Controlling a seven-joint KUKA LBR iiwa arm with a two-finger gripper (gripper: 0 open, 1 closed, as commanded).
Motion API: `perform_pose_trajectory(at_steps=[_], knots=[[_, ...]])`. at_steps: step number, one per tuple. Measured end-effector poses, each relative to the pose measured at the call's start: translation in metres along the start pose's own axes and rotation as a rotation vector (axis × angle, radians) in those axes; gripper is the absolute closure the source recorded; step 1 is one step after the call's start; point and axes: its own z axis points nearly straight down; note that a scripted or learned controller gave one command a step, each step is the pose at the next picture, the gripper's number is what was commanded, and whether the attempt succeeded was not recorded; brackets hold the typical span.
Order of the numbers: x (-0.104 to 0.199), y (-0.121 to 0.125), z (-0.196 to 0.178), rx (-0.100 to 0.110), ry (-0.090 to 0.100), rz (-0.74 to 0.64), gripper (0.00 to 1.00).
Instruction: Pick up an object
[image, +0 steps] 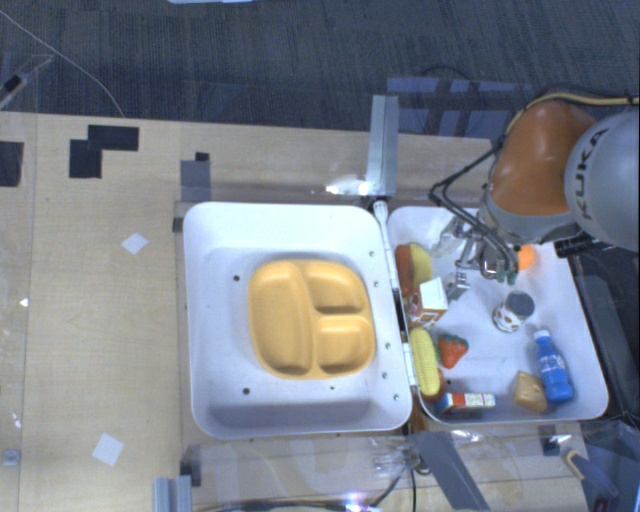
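Gripper (478, 262) hangs over the upper middle of the right bin (590, 330), arm (560, 160) coming in from the right, orange band above the wrist; nothing visibly held, and whether it is wide or narrow can't be told from this angle. Just right of it a small orange piece (526, 257) lies on the bin floor. Left of the gripper, along the bin's left wall, a crowded pile: hot dog in a bun (411, 266) at the top, small white-and-brown box (431, 298) right below it, then a corn cob (425, 362) running down the wall, with a strawberry (454, 350) touching its right side. That pile sits tight, items touching each other and the wall. Below the gripper a grey-and-white round thing (513, 310) sits apart in open floor. Further down to the right a blue bottle (551, 366) lies tilted, a tan chunk (531, 392) just beside its lower end. A red-and-white tube-like item (467, 402) lies along the bin's near edge. Left bin (215, 300) holds a yellow divided tray (308, 318), centred, well apart from the gripper.
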Motion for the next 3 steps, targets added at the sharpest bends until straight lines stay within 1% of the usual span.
perform_pose_trajectory(at_steps=[1, 2, 3], knots=[[-0.002, -0.008, -0.003, 0.001, -0.002, -0.027, 0.00], [0.008, -0.004, -0.005, 0.001, 0.000, -0.087, 0.00], [-0.002, -0.020, -0.005, 0.001, -0.003, -0.119, 0.00]])
